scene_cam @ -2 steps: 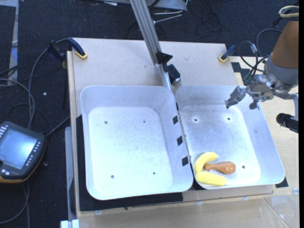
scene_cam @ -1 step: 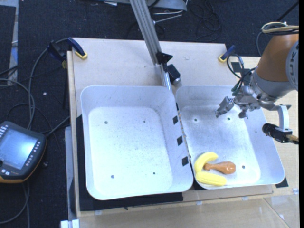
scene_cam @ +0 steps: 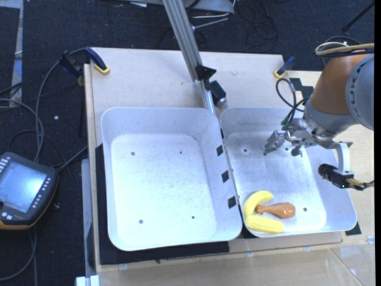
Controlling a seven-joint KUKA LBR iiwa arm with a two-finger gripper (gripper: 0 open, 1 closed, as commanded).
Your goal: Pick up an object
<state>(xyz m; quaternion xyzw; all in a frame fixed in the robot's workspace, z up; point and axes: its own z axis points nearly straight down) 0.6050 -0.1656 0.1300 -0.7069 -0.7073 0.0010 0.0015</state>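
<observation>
Camera view looks down on a bench carrying two shallow white bins side by side; the arm (scene_cam: 342, 91) reaches in over the right bin (scene_cam: 262, 130). Its gripper (scene_cam: 280, 143) hangs above the middle of that bin's floor, nearer the far edge, and nothing sits between its fingers; whether they are spread or closed I cannot tell, since they read as small grey shapes against the white floor. The things worth picking lie together at the right bin's near edge, close to the divider between the bins: a yellow banana (scene_cam: 258, 210) curled around a brown drumstick-shaped toy (scene_cam: 279, 210), the two touching. The left bin (scene_cam: 113, 159) offers no target.

By my judgement the step in hand is the approach, with no grasp begun. The next move calls for carrying the gripper toward the near edge until it stands over one of the two objects, then descending. Because they touch, the fingers risk landing across both, or nudging one against the bin wall
</observation>
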